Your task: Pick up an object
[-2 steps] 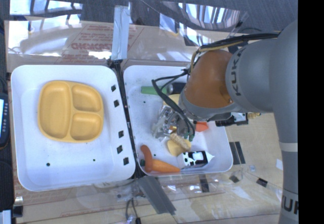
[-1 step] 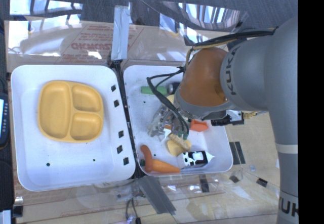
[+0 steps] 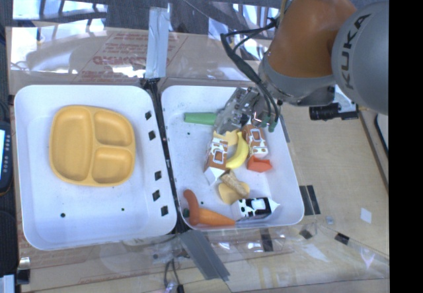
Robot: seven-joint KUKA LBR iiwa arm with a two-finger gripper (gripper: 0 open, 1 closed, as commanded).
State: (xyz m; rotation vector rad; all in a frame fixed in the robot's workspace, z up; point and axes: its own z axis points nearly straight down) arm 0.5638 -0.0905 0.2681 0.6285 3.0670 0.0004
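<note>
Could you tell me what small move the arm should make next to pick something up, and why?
Probably a short straight descent: the gripper hangs over the right bin, just above the banana and the cartons beside it, with nothing visibly held, so lowering onto that cluster seems the likeliest way to a grasp.

In the right bin, a banana lies curved at the centre, between two small cartons; a carrot lies along the near wall.
</note>
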